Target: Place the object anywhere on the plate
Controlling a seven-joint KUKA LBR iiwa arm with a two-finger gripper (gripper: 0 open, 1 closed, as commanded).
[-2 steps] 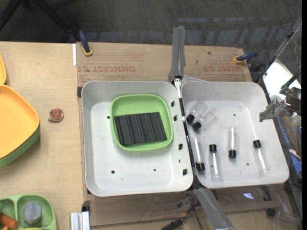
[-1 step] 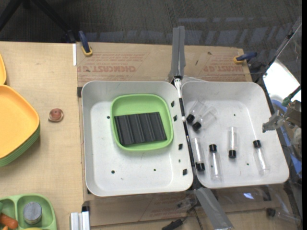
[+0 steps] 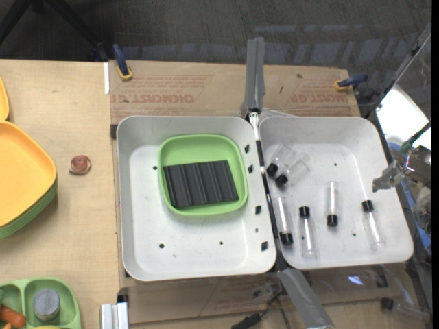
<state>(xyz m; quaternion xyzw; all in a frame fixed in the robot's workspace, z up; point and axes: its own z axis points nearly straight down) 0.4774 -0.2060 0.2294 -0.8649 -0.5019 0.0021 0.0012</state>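
Note:
A green square plate point(image 3: 203, 147) lies in the left white bin point(image 3: 137, 238), toward its back. A black ridged rectangular block point(image 3: 201, 184) rests flat on the plate and covers most of its middle. In the right white bin point(image 3: 343, 139) lie several clear tubes with black caps, among them one point(image 3: 332, 202) near the middle and one point(image 3: 371, 222) at the right. Two more black-capped vials point(image 3: 277, 172) sit close to the divider between the bins.
A metal bracket point(image 3: 389, 177) juts over the right bin's right rim. Orange plates point(image 3: 20, 177) are stacked at the far left of the wooden bench, beside a small brown disc point(image 3: 80, 164). A green compartment tray point(image 3: 34, 306) sits at the front left corner.

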